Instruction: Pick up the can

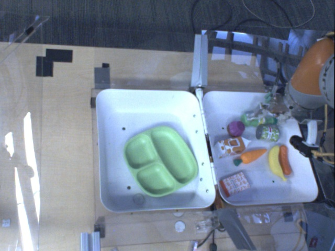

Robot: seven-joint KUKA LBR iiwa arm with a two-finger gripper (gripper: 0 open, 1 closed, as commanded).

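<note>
At the right bin's [309, 195] far side, the can [268, 133] lies on its side, green label up, well clear of the near wall. Gripper [275, 104] sits just beyond it near the back-right corner; can't tell whether it's parted or closed, too blurred under the wrist. To do this well: come straight down over the can's middle and close across the short width, not along its length, since it'll likely roll. Clutter is tight: a green bottle-like item [255, 120] touches or nearly touches it on the far-left, purple ball [235, 128] just left of that, banana [276, 162] and carrot [254, 156] just in front. Small carton [232, 146] and red box [235, 183] are farther off. Left bin [112, 140] holds a green divided plate [159, 161], irrelevant.
</note>
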